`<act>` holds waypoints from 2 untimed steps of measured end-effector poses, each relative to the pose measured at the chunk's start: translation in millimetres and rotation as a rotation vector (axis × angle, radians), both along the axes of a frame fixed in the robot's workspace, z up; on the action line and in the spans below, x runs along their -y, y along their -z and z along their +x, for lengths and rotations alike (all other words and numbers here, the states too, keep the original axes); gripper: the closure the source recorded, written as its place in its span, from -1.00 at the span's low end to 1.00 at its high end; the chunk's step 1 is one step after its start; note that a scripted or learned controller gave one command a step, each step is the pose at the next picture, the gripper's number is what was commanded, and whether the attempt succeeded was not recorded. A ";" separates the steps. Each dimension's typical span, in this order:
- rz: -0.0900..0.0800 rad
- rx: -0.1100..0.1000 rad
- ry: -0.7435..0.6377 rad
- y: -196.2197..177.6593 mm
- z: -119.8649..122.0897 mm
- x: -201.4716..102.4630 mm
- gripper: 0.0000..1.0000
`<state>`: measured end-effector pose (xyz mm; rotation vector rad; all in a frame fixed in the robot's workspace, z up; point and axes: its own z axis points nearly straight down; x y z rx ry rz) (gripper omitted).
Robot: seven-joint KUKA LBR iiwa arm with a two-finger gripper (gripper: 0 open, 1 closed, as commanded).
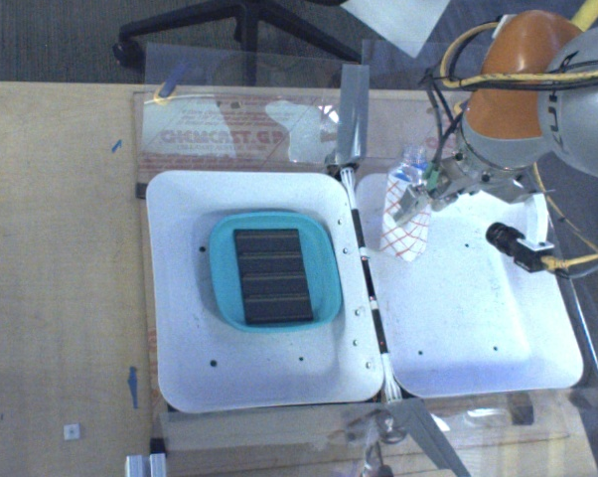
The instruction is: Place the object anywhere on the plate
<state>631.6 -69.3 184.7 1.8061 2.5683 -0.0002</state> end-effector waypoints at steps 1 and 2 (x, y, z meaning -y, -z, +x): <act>0.000 -0.001 -0.187 0.0 2.7 -20.5 1.00; 0.000 0.000 -0.187 -0.7 3.1 -20.4 -1.00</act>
